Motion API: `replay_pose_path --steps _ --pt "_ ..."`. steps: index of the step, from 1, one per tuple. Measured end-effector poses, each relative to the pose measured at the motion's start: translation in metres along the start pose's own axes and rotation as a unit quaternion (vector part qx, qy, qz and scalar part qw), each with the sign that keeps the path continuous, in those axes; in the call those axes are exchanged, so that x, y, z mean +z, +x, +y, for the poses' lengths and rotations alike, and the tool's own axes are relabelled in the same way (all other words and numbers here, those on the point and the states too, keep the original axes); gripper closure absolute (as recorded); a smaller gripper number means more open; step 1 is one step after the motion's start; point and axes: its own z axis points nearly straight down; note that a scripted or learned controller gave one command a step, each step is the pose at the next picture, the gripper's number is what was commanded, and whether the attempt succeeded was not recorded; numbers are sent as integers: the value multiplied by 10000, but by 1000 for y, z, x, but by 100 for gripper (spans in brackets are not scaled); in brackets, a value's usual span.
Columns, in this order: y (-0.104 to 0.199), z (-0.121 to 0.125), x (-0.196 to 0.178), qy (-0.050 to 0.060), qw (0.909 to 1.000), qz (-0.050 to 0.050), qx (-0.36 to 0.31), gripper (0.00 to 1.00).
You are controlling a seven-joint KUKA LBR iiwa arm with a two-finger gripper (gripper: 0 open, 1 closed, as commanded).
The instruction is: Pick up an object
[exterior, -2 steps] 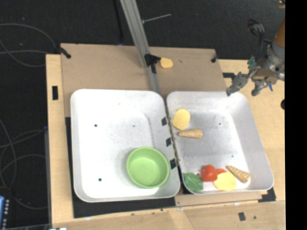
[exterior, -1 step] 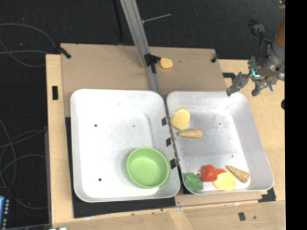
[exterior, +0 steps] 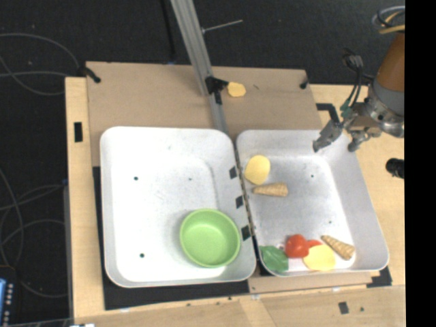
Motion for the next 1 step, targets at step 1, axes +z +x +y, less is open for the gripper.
replay_pose_path --steps 1 --pt "-7 -8 48 -2 10000 -3 6 0"
